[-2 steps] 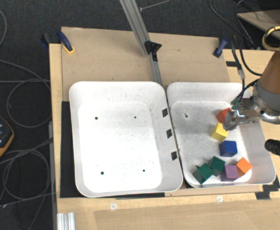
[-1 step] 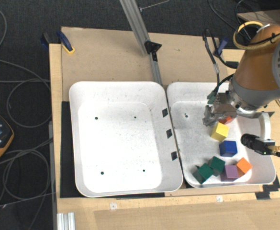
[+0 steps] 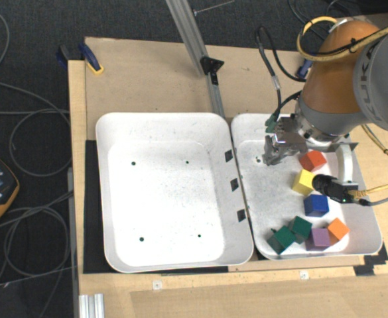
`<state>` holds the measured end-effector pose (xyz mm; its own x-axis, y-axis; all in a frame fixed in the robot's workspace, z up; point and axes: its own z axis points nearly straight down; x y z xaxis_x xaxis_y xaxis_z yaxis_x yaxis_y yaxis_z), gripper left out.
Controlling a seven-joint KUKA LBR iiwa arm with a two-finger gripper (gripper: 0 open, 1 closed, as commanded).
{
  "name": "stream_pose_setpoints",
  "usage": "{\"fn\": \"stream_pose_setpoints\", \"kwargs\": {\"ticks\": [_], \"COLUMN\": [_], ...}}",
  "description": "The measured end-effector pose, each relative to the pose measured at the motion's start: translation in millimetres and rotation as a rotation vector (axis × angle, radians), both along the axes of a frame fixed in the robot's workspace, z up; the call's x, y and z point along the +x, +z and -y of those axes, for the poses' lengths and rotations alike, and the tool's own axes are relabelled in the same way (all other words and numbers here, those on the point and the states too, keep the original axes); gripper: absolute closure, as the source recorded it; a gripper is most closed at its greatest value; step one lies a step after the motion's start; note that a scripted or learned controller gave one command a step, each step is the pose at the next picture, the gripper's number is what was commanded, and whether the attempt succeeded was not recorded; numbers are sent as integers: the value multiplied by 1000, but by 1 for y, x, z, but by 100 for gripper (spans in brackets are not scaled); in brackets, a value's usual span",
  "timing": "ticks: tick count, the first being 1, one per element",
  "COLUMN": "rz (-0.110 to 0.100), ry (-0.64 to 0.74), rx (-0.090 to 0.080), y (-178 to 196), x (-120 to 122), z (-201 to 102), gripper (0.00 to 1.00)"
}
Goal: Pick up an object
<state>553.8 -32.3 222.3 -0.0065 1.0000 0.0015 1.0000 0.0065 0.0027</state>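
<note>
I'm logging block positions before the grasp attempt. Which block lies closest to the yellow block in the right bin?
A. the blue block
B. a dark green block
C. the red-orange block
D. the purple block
C: the red-orange block sits just up and right of the yellow block, nearly touching it, while the blue block lies a little farther below it.

blocks [image 3: 311,204] in right bin [image 3: 253,177]
</note>
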Motion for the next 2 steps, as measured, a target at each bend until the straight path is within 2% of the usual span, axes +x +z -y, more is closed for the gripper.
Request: {"fn": "stream_pose_setpoints", "kwargs": {"ticks": [2], "rz": [-1], "ry": [0], "rx": [1], "y": [6], "x": [17], "z": [-105], "gripper": [100]}}
